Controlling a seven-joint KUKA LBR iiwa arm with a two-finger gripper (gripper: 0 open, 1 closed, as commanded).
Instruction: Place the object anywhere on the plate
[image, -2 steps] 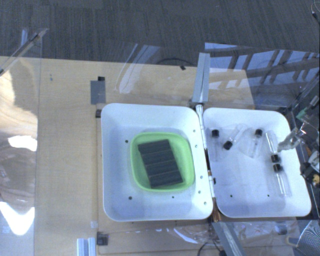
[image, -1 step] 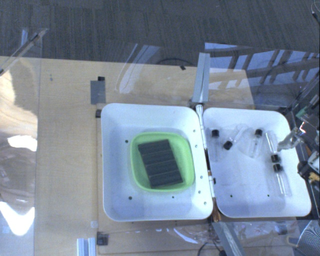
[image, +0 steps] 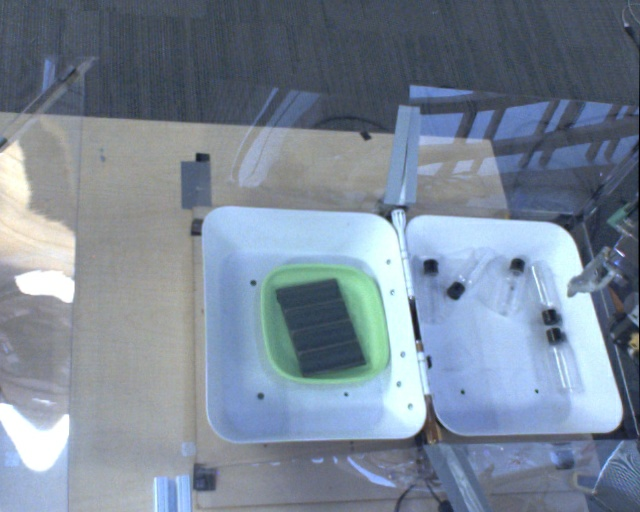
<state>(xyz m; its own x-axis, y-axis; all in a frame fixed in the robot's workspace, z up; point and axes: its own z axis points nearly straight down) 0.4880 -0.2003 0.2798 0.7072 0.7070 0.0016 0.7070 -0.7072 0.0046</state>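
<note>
A: Where's the object?
B: Judging by the clutter, it's one of the clear vials (image: 512, 283) with black caps, lying loose in the right bin (image: 600, 405).
A: And the plate?
B: The green plate (image: 272, 330) sits in the left bin (image: 225, 400), a dark ridged block (image: 320, 327) resting on it.
A: The end effector?
B: It (image: 592, 277) hovers at the right bin's far edge; I can't tell its state.
A: So which step?
B: Picking, I'd say. Next it must descend onto one vial, then carry it across the divider.
</note>
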